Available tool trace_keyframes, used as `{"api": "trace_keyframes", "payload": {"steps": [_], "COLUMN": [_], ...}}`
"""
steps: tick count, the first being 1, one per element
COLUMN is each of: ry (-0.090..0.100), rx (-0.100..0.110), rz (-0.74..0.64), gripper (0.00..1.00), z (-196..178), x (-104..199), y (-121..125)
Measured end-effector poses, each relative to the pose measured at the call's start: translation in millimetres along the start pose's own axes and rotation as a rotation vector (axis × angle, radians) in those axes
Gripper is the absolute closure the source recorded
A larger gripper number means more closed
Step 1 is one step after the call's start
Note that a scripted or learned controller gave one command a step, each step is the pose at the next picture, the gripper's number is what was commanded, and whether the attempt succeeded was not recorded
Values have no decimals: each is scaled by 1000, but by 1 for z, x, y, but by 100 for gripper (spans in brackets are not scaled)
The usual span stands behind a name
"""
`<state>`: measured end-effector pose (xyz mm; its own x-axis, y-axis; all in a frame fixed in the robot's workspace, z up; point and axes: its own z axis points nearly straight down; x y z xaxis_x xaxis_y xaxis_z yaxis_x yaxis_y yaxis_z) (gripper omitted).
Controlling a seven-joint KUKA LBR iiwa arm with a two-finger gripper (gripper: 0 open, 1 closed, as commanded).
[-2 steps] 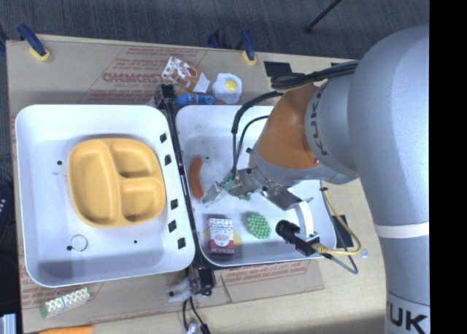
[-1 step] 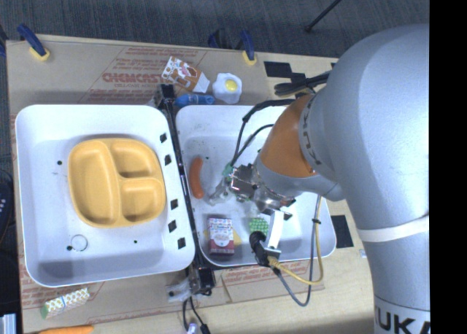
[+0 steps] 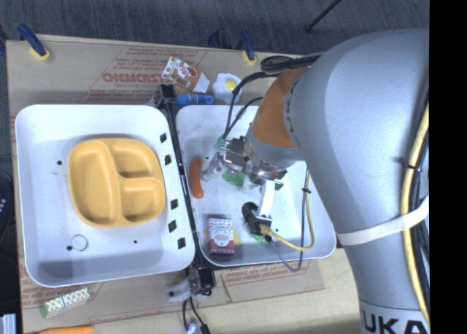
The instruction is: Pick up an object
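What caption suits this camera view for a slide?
KUKA arm lowers its gripper into the right bin near a sausage; yellow tray lies left.

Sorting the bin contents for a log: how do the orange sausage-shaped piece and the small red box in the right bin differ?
The sausage is plain orange, long and rounded; the red box is squarish, flat-faced and printed. The sausage lies mid-bin along the left wall, lengthwise toward the far and near ends; the box sits at the near edge. The sausage is closer to the gripper. Both rest loose on the floor of the right bin.
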<state>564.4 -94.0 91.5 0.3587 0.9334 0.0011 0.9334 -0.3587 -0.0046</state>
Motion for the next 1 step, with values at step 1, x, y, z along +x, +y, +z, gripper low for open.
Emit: {"api": "trace_keyframes", "payload": {"steps": [1], "ry": [0], "rx": [5], "rz": [-8], "gripper": [100], "z": [-9], "x": [0], "y": [-1]}}
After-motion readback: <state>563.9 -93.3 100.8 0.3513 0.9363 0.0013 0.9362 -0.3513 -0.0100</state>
